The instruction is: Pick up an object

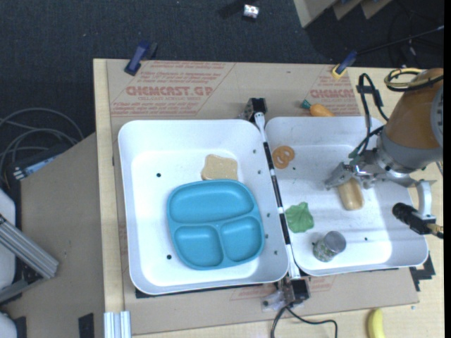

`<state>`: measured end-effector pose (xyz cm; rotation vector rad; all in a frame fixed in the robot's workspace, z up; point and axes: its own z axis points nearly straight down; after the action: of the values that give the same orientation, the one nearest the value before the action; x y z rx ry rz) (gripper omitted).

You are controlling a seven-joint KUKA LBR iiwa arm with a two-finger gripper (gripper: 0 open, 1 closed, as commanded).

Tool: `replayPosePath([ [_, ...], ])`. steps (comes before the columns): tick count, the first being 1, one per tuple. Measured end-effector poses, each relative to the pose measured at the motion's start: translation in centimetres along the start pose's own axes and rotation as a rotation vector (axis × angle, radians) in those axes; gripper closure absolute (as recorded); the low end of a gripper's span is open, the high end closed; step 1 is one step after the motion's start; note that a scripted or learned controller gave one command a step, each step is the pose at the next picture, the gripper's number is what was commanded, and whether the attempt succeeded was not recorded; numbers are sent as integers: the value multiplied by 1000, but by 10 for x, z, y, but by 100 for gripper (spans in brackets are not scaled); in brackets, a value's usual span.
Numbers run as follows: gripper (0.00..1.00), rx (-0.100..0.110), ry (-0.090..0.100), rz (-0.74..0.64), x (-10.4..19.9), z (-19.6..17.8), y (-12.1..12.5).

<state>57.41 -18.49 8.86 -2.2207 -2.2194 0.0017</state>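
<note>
My gripper (349,177) hangs low over the right bin (310,129), close to its right side. Directly under it lies a tan, roll-shaped object (351,197), whose upper end reaches up to the gripper's tip; contact is not visible. An orange ring (282,156) sits near the bin's left wall. A green leafy piece (299,217) and a grey round can-like object (328,246) lie toward the front of that bin. In the left bin (141,153) a tan bread slice (220,167) rests behind a blue divided plate (215,222).
The divider between the bins runs close to the orange ring and green piece. A small orange item (318,108) lies on the bench behind the right bin. A yellow object (375,324) sits at the bench's front right. Cables loop near the arm's wrist (412,129).
</note>
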Motion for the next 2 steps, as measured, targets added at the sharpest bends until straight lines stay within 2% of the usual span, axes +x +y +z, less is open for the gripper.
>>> replayPosePath([
  [1, 100, -3, -1, 0, 0, -11, 1],
  [2, 100, -6, 0, -2, 75, 2, 23],
])
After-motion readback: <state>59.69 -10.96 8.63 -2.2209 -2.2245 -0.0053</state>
